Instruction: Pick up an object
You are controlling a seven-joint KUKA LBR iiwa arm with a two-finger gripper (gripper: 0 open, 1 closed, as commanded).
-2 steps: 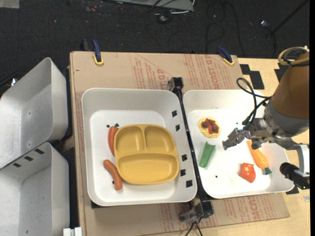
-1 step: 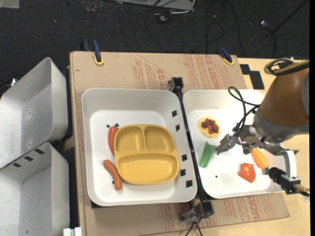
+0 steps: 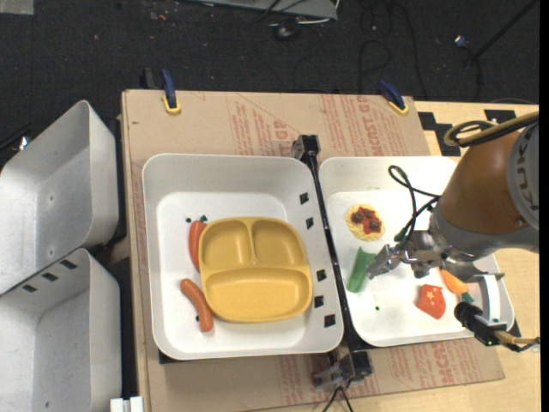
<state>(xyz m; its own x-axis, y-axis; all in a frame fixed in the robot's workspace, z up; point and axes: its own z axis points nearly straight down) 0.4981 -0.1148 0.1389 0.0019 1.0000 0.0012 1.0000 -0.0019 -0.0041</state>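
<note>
Nearest object: a green stick-shaped piece (image 3: 359, 269) lies in the right bin (image 3: 403, 337), near its left wall, lower middle of the frame.
Long axis: it runs from upper right to lower left, tilted only a little off vertical in the picture.
Relation to fingers: the gripper (image 3: 383, 262) sits just to the right of the green piece's upper end, its dark tips pointing left and down toward it; I judge them near or touching, but the view does not settle which.
Finger state: cannot tell; the tips blur into one dark shape, and nothing is plainly seen between them.
Other candidates: a red piece (image 3: 431, 300) lies lower right of the gripper, an orange piece (image 3: 454, 281) just beside it, partly under the wrist, and a yellow disc with red spots (image 3: 365, 221) above the gripper.
Arm pose: the arm (image 3: 485, 196) enters from the right edge, its orange band over the right bin, wrist bent low and leftward.
Left bin: the left bin (image 3: 163, 187) holds a yellow divided tray (image 3: 255, 269) with two red-orange sausages (image 3: 196, 304) by its left side, well apart from the gripper.
Judgement: the green piece seems the likely target.
</note>
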